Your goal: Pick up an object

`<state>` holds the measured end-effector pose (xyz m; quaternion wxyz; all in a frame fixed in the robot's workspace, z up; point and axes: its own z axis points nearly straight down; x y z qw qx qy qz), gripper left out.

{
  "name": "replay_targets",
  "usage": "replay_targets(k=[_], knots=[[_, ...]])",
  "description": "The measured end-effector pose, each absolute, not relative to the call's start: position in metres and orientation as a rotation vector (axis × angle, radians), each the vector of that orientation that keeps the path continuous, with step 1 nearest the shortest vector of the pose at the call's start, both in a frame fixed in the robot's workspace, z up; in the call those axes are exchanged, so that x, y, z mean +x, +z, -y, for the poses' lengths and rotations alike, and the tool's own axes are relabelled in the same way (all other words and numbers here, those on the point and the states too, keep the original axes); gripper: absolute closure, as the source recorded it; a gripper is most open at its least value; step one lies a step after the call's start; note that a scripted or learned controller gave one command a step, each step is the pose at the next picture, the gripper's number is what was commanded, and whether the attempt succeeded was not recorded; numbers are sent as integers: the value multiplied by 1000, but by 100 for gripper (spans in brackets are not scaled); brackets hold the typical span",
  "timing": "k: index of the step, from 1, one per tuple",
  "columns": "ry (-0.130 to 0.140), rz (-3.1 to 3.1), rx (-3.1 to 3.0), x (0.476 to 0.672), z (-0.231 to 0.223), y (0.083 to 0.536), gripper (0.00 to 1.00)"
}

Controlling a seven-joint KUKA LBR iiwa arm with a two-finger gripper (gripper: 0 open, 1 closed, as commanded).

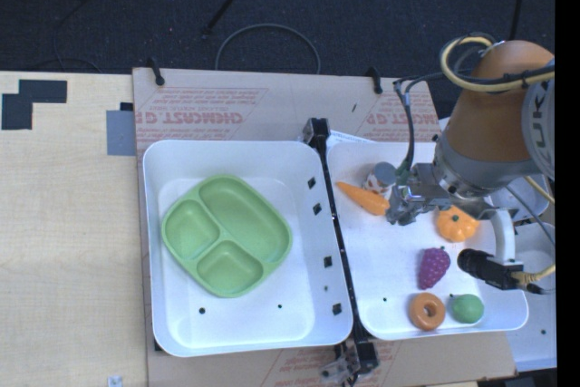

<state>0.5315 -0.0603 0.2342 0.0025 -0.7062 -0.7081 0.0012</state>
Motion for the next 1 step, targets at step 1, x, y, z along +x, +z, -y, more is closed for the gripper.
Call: replay_targets(k=[1], knots=[[3,2223,-2214,540,11,235,100]])
